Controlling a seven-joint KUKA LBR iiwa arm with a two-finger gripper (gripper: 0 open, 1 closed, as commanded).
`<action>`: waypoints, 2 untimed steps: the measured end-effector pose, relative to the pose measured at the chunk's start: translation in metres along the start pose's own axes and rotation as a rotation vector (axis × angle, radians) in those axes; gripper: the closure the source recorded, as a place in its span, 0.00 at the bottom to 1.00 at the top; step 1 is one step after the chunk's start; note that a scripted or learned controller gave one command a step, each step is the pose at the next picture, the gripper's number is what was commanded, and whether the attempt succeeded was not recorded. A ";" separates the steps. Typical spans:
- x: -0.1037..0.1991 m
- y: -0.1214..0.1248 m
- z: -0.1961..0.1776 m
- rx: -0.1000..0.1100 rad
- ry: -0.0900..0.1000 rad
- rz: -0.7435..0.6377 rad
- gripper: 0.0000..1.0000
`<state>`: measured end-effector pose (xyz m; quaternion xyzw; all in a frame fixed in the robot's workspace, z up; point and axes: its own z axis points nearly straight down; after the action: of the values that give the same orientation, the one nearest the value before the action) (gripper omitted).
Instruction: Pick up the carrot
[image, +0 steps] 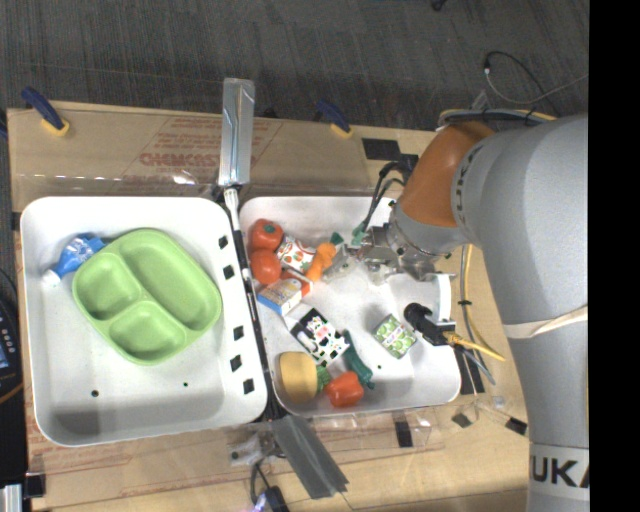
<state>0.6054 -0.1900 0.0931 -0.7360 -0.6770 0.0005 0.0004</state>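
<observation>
Carrot (322, 260) lying tilted in right bin (440, 385), upper middle, hard beside small carton (293, 254) and two tomatoes (265, 235). Gripper (352, 250) down just right of it, near its green top; whether touching or apart, too blurred to call, and its spread cannot be told either. Probably light, rigid, smooth plastic, prone to slipping: best pinched across the orange middle.

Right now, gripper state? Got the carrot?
Gripper: over the right bin, tip at the carrot; grasp cannot be told.
</observation>
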 end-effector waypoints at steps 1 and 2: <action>0.020 -0.017 0.002 0.005 0.001 -0.118 0.00; 0.020 -0.017 0.002 0.004 0.001 -0.118 0.00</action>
<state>0.5900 -0.1688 0.0910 -0.6947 -0.7193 0.0017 0.0023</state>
